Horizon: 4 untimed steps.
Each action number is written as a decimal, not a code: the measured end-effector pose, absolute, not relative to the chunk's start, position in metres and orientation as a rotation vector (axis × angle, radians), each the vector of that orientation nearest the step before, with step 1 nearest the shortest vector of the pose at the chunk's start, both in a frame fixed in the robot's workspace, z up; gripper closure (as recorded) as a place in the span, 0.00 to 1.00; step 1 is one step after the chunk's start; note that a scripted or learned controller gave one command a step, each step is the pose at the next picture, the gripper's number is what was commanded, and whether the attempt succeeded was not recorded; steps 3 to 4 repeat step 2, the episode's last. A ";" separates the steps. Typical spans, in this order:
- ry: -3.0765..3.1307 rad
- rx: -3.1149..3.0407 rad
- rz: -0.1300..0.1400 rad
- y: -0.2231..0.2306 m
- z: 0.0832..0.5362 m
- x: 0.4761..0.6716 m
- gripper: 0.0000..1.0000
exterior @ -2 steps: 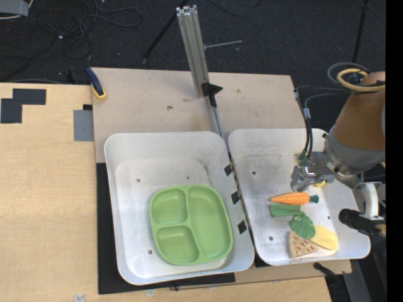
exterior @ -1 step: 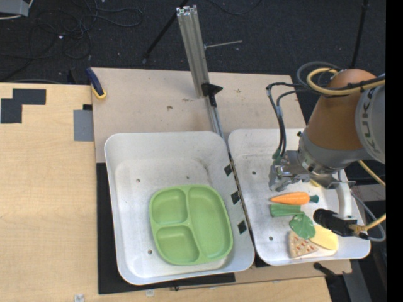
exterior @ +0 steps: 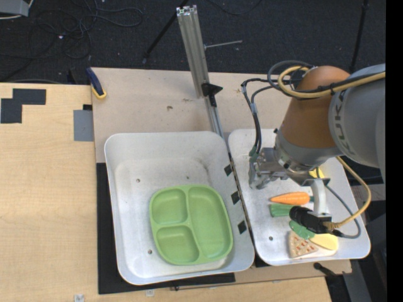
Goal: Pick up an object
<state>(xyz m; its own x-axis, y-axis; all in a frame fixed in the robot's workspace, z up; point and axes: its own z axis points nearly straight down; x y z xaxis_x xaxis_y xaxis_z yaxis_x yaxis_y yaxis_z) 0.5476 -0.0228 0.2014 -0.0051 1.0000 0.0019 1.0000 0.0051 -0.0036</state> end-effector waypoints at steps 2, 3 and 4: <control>-2.225 -2.216 0.001 0.071 0.228 0.578 1.00; -2.225 -2.216 0.001 0.071 0.228 0.578 1.00; -2.225 -2.216 0.001 0.071 0.228 0.578 1.00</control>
